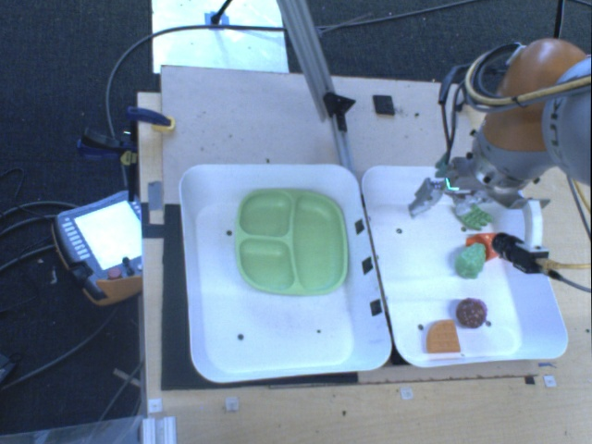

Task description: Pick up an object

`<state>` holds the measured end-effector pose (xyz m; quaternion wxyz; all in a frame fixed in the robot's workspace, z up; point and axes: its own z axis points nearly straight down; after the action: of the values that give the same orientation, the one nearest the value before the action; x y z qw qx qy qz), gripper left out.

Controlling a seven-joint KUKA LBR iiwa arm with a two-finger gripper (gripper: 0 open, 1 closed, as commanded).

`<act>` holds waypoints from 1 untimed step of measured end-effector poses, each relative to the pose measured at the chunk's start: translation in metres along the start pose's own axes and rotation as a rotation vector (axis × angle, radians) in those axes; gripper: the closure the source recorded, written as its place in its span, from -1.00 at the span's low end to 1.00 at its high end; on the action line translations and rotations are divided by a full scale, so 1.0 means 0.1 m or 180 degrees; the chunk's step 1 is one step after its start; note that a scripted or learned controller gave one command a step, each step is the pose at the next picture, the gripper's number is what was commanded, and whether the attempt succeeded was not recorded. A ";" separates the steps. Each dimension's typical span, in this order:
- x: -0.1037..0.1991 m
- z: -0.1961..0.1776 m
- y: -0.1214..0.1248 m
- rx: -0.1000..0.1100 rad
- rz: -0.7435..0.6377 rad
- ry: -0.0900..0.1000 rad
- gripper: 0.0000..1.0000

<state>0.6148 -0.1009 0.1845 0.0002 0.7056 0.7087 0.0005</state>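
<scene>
A: Well, look at the right bin [400,276] first. Your hand [442,192] hangs over that bin's far half, under the orange band [541,74] of the arm.

B: And the hand, is it holding anything?

A: Nothing shows between its parts, and you cannot tell from this slant how wide it stands.

B: Where are the things to pick?

A: All in the right bin. A pale green leafy piece [476,217] lies just beside the hand, toward the bin's right wall. Nearer you sit a small orange piece [481,241] and a green lumpy toy [470,262], touching or nearly so. At the near end lie a dark red round piece [472,313] and an orange flat slice [443,338], close together.

B: And left of that bin?

A: The left bin [213,340] carries a green divided plate [292,241].
</scene>
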 end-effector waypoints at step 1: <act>0.00 0.00 0.00 -0.0003 0.0000 0.0000 -1.00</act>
<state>0.6151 -0.1009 0.1850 0.0006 0.7055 0.7087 0.0008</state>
